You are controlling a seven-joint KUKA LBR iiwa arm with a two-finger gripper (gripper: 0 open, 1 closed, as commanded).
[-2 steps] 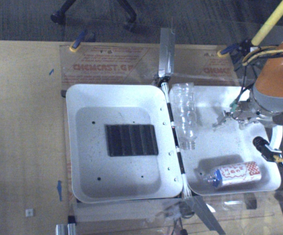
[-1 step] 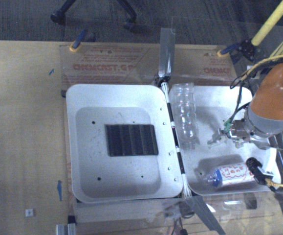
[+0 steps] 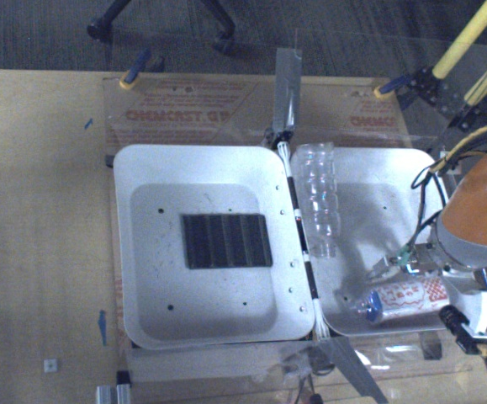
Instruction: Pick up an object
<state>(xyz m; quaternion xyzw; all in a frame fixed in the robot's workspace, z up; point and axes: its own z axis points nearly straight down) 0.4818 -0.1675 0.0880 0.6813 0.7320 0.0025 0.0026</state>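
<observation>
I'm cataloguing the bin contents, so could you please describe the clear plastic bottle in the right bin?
The clear plastic bottle looks see-through and ribbed, seemingly empty. It lies on its side along the left wall of the right bin, one end at the far rim, the other pointing toward the near side. Nothing else appears to touch it.

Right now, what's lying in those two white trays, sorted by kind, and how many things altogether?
Dark ribbed panel, in the left bin: 1
Clear plastic bottles: 2, one along the right bin's left wall, one with a red-and-white label and blue cap near its front edge
Total: 3
</observation>
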